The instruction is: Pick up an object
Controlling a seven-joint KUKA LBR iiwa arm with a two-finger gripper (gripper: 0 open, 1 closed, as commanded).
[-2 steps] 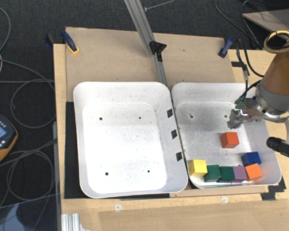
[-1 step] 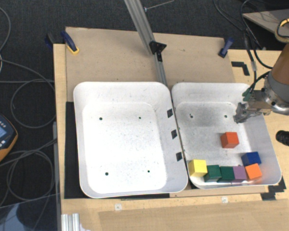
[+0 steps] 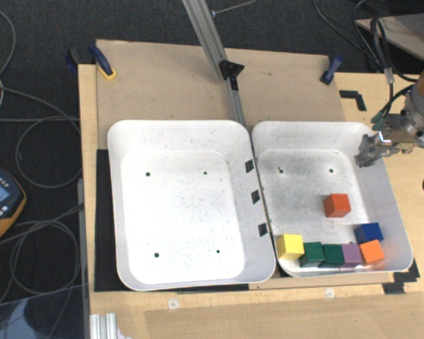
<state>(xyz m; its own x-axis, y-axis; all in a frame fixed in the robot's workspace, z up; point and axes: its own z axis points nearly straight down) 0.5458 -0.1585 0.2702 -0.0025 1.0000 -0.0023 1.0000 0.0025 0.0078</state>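
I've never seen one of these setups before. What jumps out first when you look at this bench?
The bright blocks in the right bin catch the eye: a yellow block, two green ones, a purple, an orange block and a blue one crowd its near edge, while a red block sits alone nearer the middle. The gripper is at that bin's far right rim. The left bin is speckled white.

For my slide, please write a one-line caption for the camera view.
Gripper over the right bin's far right corner, with a red block alone mid-bin and six coloured blocks along the near wall.
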